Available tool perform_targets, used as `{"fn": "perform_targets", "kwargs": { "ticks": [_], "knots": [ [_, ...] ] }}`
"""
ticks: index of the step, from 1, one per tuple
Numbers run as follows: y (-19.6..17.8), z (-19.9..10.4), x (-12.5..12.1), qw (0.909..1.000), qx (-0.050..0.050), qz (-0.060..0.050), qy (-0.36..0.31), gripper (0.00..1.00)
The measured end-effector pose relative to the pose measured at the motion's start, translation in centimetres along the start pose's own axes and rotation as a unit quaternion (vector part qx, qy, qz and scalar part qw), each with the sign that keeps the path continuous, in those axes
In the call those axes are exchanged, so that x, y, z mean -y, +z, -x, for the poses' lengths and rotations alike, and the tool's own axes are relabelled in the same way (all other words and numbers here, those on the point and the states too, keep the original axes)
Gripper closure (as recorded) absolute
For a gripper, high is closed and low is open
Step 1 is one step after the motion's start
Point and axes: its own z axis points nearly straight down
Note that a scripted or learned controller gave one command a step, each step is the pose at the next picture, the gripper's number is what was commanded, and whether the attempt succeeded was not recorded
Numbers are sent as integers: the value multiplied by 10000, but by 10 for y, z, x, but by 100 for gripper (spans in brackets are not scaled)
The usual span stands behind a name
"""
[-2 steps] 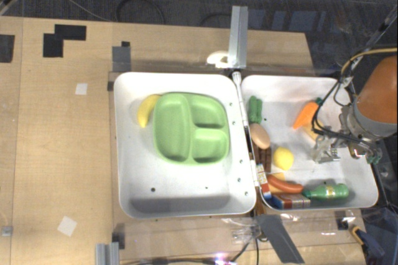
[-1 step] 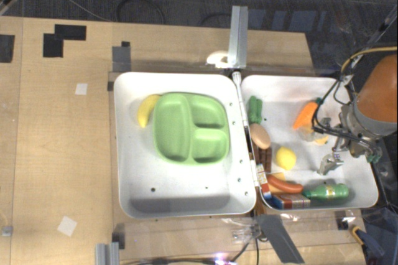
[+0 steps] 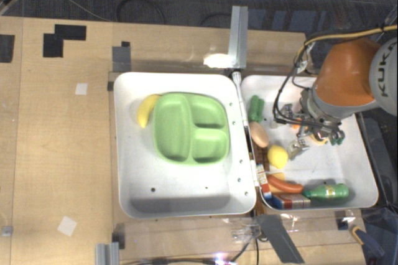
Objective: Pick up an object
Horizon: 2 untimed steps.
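My gripper (image 3: 301,142) hangs over the middle of the right bin (image 3: 354,158), below the orange wrist band. A yellow lemon (image 3: 278,157) lies just to its left, apart from it. Along the bin's left wall sit a green vegetable (image 3: 254,108) and a beige oval piece (image 3: 259,134). Near the front wall lie a red-orange sausage (image 3: 283,185) and a green bottle (image 3: 327,193) on its side. From this angle nothing shows between the gripper's tips.
The left bin (image 3: 134,183) holds a green divided plate (image 3: 189,127) with a yellow banana (image 3: 147,109) against its left edge. A metal post (image 3: 238,37) stands behind the wall between the bins. Cables loop beside the wrist.
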Motion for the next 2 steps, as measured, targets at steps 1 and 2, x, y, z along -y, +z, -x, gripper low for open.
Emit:
{"fn": "perform_targets", "kwargs": {
  "ticks": [1, 2],
  "knots": [
    [-15, 5, 1, 10000, 82, -25, -11, 100],
    [-104, 44, 87, 9887, -6, -16, -1500, 100]
  ]
}}
